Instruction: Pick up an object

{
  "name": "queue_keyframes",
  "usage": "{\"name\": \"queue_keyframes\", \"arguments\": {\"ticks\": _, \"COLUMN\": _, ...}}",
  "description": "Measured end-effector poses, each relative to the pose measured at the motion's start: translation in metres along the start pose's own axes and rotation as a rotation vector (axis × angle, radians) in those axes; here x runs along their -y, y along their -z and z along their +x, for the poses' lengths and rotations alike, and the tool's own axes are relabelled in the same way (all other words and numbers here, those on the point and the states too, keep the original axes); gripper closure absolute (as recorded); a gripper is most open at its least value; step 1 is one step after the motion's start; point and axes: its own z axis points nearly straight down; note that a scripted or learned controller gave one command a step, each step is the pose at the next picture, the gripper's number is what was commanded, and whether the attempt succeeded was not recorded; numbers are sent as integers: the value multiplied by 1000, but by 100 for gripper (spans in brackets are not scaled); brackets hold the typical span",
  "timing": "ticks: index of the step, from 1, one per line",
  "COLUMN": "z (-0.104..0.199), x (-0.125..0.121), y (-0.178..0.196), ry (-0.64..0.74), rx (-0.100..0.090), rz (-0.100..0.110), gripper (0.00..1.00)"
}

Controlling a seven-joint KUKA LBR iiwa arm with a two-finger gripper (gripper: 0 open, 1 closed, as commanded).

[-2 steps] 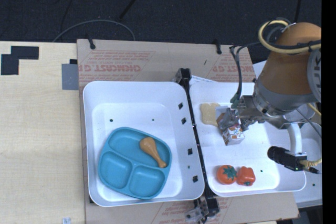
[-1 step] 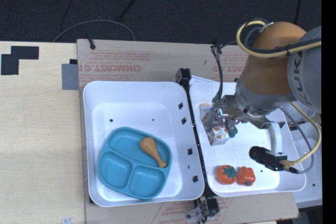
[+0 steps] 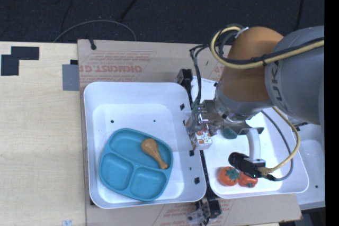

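Camera view. My arm (image 3: 265,77) enters from 3 o'clock, and its grey body with the orange band covers most of the right bin (image 3: 296,180). My tool (image 3: 203,132) sits at the frame's centre, low over the divide between the two bins, at the right bin's 9 o'clock edge. A small white object with red markings (image 3: 203,138) shows at the tool's tip; I cannot tell whether it is an item or part of the tool, and I cannot tell the state of the tool.

Left bin (image 3: 135,95): a blue compartment plate (image 3: 124,172) lies toward 6 o'clock of the bin floor. A tan toy drumstick (image 3: 154,151) rests on the plate's upper right part, tilted, with its thick end toward 11 o'clock.

Right bin: a red toy tomato pair (image 3: 233,177) with a green stem lies at the bin's 6 o'clock side, touching a black fitting (image 3: 244,163) on my cable. A teal object (image 3: 230,133) lies just beside the tool at its 3 o'clock, partly hidden by my arm.

Both bins stand on brown cardboard (image 3: 127,61) on the pale wooden surface (image 3: 37,140).
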Motion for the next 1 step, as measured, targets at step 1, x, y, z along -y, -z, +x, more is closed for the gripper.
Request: {"name": "queue_keyframes", "arguments": {"ticks": 1, "z": 43, "x": -9, "y": -15, "ry": -2, "rx": 1, "rz": -1, "gripper": 100}}
